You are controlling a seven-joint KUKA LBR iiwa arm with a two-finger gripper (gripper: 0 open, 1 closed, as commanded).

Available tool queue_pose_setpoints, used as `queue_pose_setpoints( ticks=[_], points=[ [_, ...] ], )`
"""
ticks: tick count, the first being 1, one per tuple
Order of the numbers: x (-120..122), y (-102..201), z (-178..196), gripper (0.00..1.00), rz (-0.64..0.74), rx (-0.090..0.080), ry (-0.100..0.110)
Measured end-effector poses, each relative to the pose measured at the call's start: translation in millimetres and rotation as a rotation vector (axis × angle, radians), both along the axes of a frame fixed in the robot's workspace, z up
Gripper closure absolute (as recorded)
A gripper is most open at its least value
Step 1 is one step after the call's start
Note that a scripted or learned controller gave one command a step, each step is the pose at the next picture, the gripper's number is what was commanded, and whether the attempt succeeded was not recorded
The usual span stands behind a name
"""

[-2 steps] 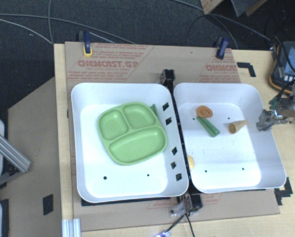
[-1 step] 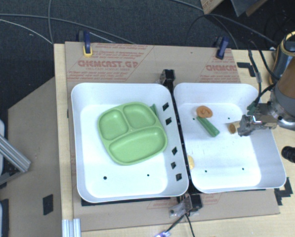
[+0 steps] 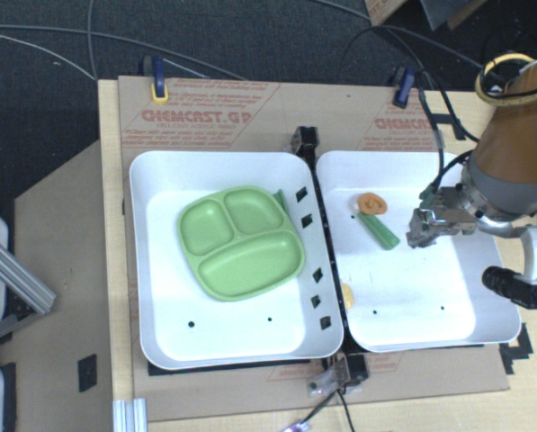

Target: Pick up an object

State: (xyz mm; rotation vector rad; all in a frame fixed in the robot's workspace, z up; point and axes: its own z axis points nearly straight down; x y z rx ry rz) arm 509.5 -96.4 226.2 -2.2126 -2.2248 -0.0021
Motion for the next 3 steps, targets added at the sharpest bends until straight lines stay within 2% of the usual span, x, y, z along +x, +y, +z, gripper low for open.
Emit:
queue_pose_setpoints(
  ticks=[2,3],
  points=[
    [-20.9,117.2,-6.4,1.0,0.001,0.0,0.002],
    [-14.1,178.7,3.6,1.0,0.002,-0.001,-0.003]
  ],
)
